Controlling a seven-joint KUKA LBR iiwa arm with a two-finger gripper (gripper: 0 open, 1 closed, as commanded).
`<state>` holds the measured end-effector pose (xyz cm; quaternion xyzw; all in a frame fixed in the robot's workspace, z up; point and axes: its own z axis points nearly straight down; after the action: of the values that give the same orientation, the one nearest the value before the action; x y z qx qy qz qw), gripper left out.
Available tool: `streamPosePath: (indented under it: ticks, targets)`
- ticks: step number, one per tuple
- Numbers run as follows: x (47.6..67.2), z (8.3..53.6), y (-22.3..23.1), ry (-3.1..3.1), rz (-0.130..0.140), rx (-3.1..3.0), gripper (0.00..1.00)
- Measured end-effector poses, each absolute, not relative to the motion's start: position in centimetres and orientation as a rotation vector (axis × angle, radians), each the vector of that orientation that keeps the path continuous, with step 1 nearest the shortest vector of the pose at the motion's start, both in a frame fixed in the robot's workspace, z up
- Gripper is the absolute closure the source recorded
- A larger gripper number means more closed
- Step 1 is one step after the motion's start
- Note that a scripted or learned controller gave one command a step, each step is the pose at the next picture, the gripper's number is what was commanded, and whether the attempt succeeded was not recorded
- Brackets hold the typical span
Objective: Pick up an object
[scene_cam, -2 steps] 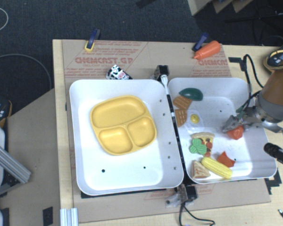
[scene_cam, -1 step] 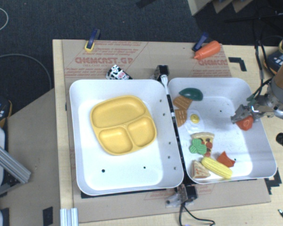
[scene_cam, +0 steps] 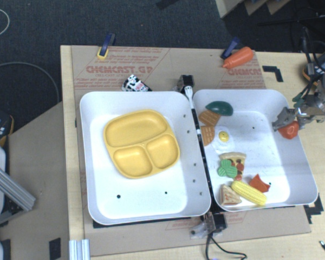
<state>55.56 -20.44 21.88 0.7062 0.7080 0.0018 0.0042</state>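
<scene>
My gripper (scene_cam: 290, 124) hangs over the right rim of the right bin (scene_cam: 271, 145), and the arm enters from the right edge. A small red toy piece (scene_cam: 290, 130) sits between its grey fingertips, lifted a little above the bin wall. On the right bin's floor lie several toy foods. A dark green piece (scene_cam: 219, 108) lies at the back, then brown bread slices (scene_cam: 208, 119) and a fried egg (scene_cam: 223, 136). Nearer the front are a pizza slice (scene_cam: 234, 159), a green leafy piece (scene_cam: 226, 170), a yellow corn cob (scene_cam: 248, 192), a red wedge (scene_cam: 260, 184) and a sandwich triangle (scene_cam: 229, 195).
The left bin (scene_cam: 97, 188) holds a yellow divided plate (scene_cam: 142, 143). Behind the bins, an orange clamp (scene_cam: 238, 57), a blue and yellow clamp (scene_cam: 104, 46) and a small black and white object (scene_cam: 134, 83) rest on the cardboard. The right bin's middle floor is bare white.
</scene>
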Motion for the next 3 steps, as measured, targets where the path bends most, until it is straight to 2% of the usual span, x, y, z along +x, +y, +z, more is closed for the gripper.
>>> streamPosePath:
  ticks: [1,3]
  targets:
    - [55.6,22.5,-20.4,2.22,0.002,2.216,1.0]
    - [59.5,23.2,-9.7,2.227,0.006,2.212,1.0]
